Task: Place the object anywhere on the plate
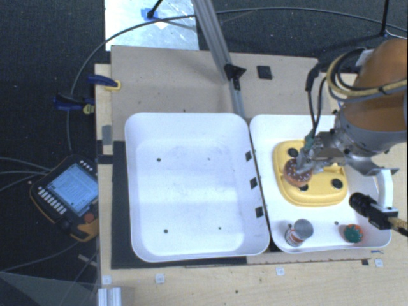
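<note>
One small brown object (pixel 296 171) sits on the yellow plate (pixel 319 193); we judge it light and rigid; whether the fingers (pixel 306 161) grip it, we cannot tell.

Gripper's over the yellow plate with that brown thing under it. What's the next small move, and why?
Probably release and lift straight up: the gripper sits low over the yellow plate, and the brown object already appears to rest on the plate, inside its rim.
</note>
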You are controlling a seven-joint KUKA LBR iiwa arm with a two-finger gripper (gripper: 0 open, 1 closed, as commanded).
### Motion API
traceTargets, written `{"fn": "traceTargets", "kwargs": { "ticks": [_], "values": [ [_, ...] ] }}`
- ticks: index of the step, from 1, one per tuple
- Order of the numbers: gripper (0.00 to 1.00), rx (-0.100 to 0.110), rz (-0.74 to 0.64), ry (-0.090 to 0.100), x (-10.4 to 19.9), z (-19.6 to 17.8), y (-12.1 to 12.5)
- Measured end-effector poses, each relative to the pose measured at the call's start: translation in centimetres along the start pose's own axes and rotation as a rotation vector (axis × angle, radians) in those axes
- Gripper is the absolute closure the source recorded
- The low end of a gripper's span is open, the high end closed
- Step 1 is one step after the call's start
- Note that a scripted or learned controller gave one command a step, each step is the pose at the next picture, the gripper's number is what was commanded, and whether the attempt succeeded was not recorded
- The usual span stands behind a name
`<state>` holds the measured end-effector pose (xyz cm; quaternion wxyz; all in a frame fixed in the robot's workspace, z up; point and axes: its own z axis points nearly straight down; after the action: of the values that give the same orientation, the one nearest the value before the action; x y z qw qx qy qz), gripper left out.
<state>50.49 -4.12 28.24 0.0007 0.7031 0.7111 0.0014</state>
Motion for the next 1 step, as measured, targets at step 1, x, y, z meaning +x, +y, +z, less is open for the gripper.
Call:
{"fn": "traceTargets", "kwargs": {
  "ticks": [1],
  "values": [
    [1.00, 0.000, 0.001, 0.000, 4.46, 0.38, 1.62]
  ]
}}
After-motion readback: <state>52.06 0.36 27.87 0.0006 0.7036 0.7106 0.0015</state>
